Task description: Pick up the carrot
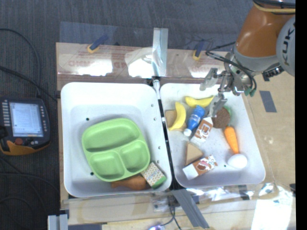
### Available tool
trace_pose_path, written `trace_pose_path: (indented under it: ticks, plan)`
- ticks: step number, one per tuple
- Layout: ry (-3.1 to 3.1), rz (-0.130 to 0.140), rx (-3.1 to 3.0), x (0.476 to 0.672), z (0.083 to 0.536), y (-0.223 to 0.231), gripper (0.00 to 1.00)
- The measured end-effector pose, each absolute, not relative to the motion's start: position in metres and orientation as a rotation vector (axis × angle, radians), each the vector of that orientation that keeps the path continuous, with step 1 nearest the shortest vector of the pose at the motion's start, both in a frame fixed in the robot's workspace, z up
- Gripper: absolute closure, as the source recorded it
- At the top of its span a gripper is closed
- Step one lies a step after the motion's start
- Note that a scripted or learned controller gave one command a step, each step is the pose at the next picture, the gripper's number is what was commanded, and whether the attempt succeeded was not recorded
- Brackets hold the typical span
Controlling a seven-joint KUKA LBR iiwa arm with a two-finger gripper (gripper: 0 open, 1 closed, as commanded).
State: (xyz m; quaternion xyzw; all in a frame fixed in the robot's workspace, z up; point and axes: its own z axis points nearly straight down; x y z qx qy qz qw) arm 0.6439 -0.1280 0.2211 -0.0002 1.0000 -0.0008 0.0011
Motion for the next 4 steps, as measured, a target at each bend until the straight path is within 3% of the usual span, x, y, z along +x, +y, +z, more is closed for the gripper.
trace_pose_path:
  ticks: [1,2,3,4]
  plan:
    - [3.139,-0.001,-0.164,0.584,0.174,-0.190,0.00]
    - [3.122,-0.007,-0.210,0.558,0.091,-0.223,0.00]
    - [3.114,-0.014,-0.211,0.562,0.104,-0.223,1.00]
    - [3.040,0.001,-0.791,0.528,0.098,-0.207,1.00]
